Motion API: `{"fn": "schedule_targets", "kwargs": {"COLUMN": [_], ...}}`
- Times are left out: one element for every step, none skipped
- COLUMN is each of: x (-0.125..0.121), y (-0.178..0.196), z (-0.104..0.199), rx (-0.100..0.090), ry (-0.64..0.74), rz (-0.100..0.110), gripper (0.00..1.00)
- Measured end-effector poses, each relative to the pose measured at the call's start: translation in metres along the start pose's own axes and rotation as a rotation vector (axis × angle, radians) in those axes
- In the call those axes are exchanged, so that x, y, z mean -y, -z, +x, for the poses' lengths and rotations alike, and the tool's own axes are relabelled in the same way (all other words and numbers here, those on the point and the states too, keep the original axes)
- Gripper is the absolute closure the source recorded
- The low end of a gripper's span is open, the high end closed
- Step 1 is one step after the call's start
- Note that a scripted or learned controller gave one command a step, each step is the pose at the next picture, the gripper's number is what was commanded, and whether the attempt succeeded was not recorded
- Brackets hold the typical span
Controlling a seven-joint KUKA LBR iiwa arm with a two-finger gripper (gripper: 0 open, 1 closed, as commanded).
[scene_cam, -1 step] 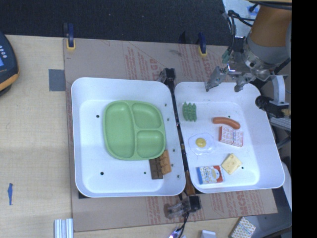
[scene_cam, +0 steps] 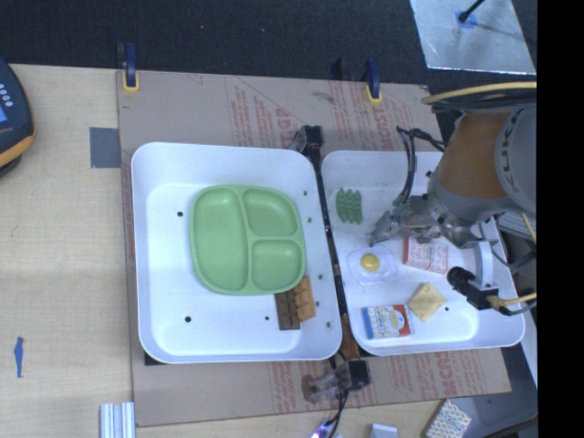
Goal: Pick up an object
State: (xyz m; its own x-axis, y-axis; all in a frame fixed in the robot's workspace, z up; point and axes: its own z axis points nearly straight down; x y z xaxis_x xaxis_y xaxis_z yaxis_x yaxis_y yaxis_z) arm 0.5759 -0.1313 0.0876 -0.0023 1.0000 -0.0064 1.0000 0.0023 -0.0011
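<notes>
Operator, your left bin (scene_cam: pixel 155 245) carries a green divided plate (scene_cam: pixel 246 240) lying flat near its middle, and a brown block (scene_cam: pixel 295 304) resting against the plate's lower right edge. Both lie well apart from the arm and, in my judgement, are not the present target.

Across the divider, your right bin (scene_cam: pixel 497 336) holds the loose goods. A small green studded piece (scene_cam: pixel 349 204) lies at upper left. Below it a yellow ball sits in a clear cup (scene_cam: pixel 370 264). A red and blue packet (scene_cam: pixel 387 320) lies flat near the front wall, a tan wedge (scene_cam: pixel 425 301) just to its right, and a white card with red print (scene_cam: pixel 426 255) is partly under the arm's wrist.

Your arm (scene_cam: pixel 474 167) reaches in from the right and hangs over the upper half of this bin. The pincer (scene_cam: pixel 394 224) sits low between the green piece and the cup, pointing left. Whether it is spread or closed, I cannot tell; the tips are too small and dark, and nothing is seen held.

Judged from this placement, the cup or the green piece is the likely pick, both being near the tips. The lift is not yet done.
</notes>
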Motion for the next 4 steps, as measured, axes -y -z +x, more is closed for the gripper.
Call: {"fn": "schedule_targets", "kwargs": {"x": [-0.04, -0.029, -0.052, -0.022], "y": [0.073, 0.007, 0.005, 0.004], "z": [-0.042, -0.017, -0.065, -0.056], "rx": [-0.002, 0.004, -0.004, -0.007], "ry": [-0.001, 0.004, 0.0, 0.0], "rz": [-0.008, -0.008, -0.003, 0.005], "gripper": [0.0, 0.0, 0.0, 0.0]}}
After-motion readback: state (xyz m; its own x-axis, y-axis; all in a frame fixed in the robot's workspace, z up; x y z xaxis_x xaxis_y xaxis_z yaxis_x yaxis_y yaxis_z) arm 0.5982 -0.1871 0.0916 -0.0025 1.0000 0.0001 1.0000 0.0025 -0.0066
